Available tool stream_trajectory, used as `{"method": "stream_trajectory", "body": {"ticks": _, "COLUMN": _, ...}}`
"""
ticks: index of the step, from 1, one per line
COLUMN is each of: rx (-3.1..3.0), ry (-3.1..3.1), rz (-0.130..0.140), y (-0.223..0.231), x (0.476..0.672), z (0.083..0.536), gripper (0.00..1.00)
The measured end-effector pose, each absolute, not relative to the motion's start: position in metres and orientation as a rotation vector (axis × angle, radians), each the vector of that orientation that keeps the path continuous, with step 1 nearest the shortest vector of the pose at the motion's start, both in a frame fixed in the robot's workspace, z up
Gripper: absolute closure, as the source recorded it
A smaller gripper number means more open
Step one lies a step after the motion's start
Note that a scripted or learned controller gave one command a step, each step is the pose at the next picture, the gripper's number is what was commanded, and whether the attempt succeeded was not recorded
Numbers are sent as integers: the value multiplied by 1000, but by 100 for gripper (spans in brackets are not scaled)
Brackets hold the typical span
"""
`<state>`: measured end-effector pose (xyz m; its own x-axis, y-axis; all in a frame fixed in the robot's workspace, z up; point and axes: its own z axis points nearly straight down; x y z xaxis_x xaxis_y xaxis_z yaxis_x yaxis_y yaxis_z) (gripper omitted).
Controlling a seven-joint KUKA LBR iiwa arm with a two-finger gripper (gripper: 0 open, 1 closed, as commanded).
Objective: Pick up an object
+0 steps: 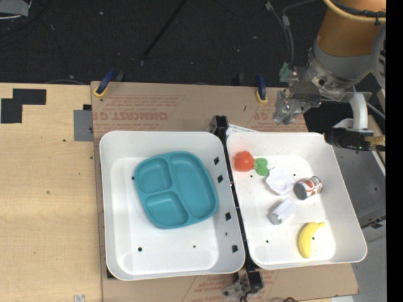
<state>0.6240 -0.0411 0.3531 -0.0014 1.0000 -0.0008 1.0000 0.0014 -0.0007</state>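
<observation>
Overhead, the arm (349, 33) poises its hand (286, 113) beyond the right bin (343, 231), grip state unclear.

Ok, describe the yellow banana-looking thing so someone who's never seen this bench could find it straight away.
Look at the right-hand white bin, the one holding several small items rather than the teal plate. Go to its near right corner, below the small can and the grey block. The banana lies there apart from the others, the only yellow, curved piece in the bin.
</observation>
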Motion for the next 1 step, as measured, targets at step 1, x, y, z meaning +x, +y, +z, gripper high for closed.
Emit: {"method": "stream_trajectory", "body": {"ticks": 1, "rx": 2219, "ry": 2224, "rz": -2, "y": -41, "x": 624, "z": 353, "gripper": 0}}
